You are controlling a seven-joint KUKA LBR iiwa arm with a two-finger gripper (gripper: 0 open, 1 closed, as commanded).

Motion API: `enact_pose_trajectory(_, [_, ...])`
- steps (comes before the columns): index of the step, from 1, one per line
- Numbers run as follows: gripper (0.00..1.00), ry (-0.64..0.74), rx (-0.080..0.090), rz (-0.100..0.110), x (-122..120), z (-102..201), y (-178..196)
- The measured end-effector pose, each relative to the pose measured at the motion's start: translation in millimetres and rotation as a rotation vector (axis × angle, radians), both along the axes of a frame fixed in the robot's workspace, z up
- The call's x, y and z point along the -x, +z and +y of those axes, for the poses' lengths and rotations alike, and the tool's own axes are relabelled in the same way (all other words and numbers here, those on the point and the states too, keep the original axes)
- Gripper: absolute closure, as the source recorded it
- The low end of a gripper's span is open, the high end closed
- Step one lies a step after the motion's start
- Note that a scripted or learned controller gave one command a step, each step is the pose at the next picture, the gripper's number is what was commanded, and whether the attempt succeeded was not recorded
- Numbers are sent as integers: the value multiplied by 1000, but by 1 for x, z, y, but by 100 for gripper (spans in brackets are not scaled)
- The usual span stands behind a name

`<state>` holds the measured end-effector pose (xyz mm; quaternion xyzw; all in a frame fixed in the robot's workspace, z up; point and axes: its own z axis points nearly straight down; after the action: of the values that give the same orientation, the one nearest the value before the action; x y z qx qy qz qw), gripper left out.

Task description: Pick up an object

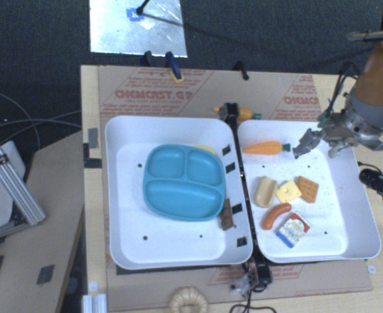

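Observation:
The right bin (pixel 361 230) holds an orange carrot (pixel 263 149), a tan bread piece (pixel 265 191), a yellow cheese cube (pixel 288 192), a brown cracker (pixel 307 189), a red sausage (pixel 276 215) and a small printed packet (pixel 292 229). My gripper (pixel 321 147) hangs over the back of this bin, just right of the carrot's green end. It is open, with nothing between its fingers. The cracker lies below it, towards the front.
The left bin (pixel 122 194) carries a blue divided plate (pixel 183 181), with a yellow piece (pixel 207 149) at its far edge and a brown item (pixel 227 215) by the divider. A small orange thing (pixel 245 114) sits behind the bins.

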<state>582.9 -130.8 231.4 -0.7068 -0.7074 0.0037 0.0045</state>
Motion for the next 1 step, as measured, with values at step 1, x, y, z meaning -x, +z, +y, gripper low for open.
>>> enact_pose_trajectory(1, [0, 2, 1, -13, -2, 0, 8])
